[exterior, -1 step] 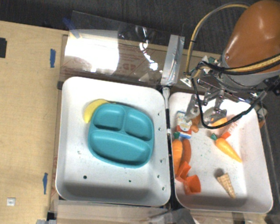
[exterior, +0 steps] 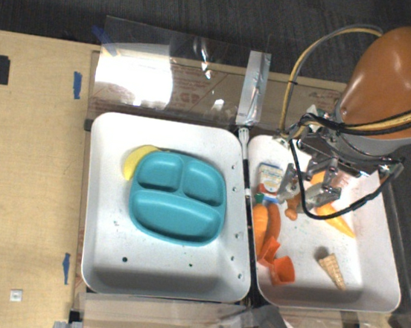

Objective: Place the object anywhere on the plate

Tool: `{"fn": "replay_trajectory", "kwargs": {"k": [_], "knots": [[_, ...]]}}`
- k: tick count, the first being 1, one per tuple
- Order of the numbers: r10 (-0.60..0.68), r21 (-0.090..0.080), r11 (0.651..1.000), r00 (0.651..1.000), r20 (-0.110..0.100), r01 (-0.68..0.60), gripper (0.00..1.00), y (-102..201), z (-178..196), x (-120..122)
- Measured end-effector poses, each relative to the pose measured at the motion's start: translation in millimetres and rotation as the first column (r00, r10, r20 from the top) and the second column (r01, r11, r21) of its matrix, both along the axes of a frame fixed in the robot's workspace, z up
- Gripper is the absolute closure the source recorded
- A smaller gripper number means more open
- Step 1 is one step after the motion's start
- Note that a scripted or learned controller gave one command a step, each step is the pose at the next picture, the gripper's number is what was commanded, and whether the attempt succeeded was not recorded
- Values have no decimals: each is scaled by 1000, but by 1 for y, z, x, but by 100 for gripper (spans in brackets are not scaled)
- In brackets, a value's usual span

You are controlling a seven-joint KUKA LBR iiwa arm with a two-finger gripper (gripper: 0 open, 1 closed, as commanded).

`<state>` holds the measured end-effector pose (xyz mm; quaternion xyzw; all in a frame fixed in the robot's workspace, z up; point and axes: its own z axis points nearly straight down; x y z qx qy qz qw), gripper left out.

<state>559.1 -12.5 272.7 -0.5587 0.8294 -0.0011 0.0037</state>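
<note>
Looming largest from above, the orange band of the arm [exterior: 398, 72] fills the upper right corner, with yellow and black cables looping off it. Below it the gripper [exterior: 321, 184] hangs over the back half of the right bin [exterior: 380, 291]. Cables and metal fittings crowd its tip, and I cannot tell how it is set or whether anything is in it.

Several small items lie in the right bin. An orange carrot-like piece [exterior: 261, 221] lies against the bin's left wall, with smaller orange-red pieces [exterior: 280, 267] just below it. A white packet with a label [exterior: 270, 177] sits near the back left corner. A long orange-yellow wedge [exterior: 336, 219] lies just beside the gripper, partly under it. A tan waffle cone [exterior: 332, 268] lies apart from the rest, toward the front right.

The left bin [exterior: 96, 250] holds a teal plate [exterior: 179, 196] with three compartments, two small at the back and one wide at the front. A yellow object [exterior: 135, 159] peeks out at the plate's back left edge, partly hidden by it. Nothing rests in the compartments.

A clear plastic sheet [exterior: 171, 80] stands behind the bins, on a tan bench [exterior: 24, 173] with black markings.
</note>
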Motion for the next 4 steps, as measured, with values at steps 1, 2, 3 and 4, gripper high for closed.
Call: {"fn": "replay_trajectory", "kwargs": {"k": [1,2,3,4], "knots": [[38,-3,999,999,-1,-38,100,-46,5,-78],[39,0,999,999,-7,-39,100,-95,-56,-79],[2,2,1000,1000,3,-2,100,-23,-21,-28],[391,-3,920,920,2,-391,100,-44,11,12]]}}
